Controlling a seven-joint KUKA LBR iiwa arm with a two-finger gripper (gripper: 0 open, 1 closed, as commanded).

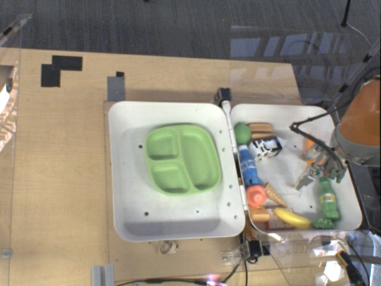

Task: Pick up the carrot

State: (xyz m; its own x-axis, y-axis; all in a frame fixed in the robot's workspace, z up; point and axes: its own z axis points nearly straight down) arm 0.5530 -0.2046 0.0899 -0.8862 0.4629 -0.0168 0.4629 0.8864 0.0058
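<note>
Just beyond the pincer (314,173), on its side toward the back wall of the right bin (280,107): an orange sliver, judged to be the carrot (308,143), close against the pincer's body and partly hidden by it. Cannot tell whether touching or a little apart. Long axis hard to read from so little showing; seemingly slanted, running from the pincer away toward the back wall. Cannot tell whether the pincer is spread or pressed together; nothing seen pinched in it.

Just beside the pincer on the near side, a green bottle (327,198); farther off toward the divider, a banana (290,218) and a tan cone (275,193), both well apart from the carrot.

Likely needed next: pull back toward the back wall, turn across that slant, then drop.
</note>
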